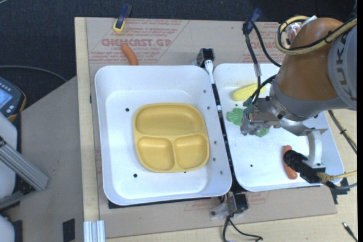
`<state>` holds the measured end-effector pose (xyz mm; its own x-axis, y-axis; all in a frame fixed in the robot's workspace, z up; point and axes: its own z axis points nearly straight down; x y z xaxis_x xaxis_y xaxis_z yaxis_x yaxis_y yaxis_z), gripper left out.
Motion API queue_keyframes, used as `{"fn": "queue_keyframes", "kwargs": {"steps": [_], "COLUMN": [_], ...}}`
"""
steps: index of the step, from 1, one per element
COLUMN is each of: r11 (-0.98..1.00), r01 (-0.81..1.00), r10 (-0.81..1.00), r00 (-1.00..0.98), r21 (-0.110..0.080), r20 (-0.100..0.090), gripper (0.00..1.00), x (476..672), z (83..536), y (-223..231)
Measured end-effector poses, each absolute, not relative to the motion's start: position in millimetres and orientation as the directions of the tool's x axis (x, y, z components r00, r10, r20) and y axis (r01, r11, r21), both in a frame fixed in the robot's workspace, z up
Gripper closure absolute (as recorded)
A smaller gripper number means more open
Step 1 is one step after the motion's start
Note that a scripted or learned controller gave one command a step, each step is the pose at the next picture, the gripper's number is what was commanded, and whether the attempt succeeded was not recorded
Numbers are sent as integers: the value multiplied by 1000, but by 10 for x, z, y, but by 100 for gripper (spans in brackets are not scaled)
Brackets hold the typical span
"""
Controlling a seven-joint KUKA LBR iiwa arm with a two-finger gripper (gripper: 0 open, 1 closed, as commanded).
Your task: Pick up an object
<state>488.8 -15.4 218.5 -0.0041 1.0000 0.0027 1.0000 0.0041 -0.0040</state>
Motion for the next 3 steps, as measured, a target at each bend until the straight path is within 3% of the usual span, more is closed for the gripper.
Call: {"fn": "queue_keyframes", "kwargs": {"steps": [1, 2, 3], "r11": [2, -1, 1], "r01": [1000, 1000, 1000], "r10": [1000, 1000, 1000], "r00": [-2, 1, -1], "r21": [3, -5, 2], "r20": [0, 1, 0], "gripper": [100, 100, 100], "x": [4885, 4778, 4800], "z": [2353, 2167, 2263], "y": [-104, -109, -24]}}
